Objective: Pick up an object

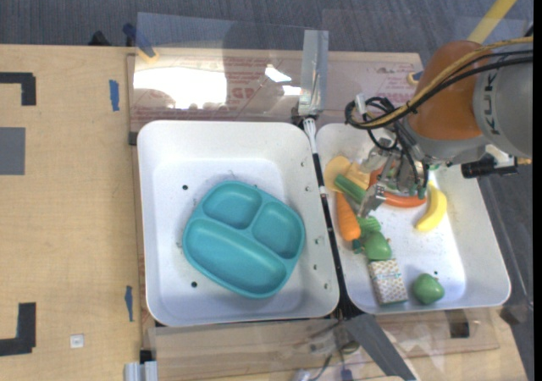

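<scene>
The gripper (383, 190) hangs low in the right bin (484, 265) among the toy food, and I cannot tell how it is set or whether it grips anything. A carrot (348, 220) lies just left of and below its tip, a banana (432, 210) just to its right, with a green lime (428, 289) and a patterned block (388, 279) farther below. The teal divided plate (244, 238) sits well to its left in the left bin (169, 151).

Orange carrot (348, 220), yellow banana (432, 210), green lime (428, 289), patterned box (387, 279) in right bin (483, 269).
</scene>
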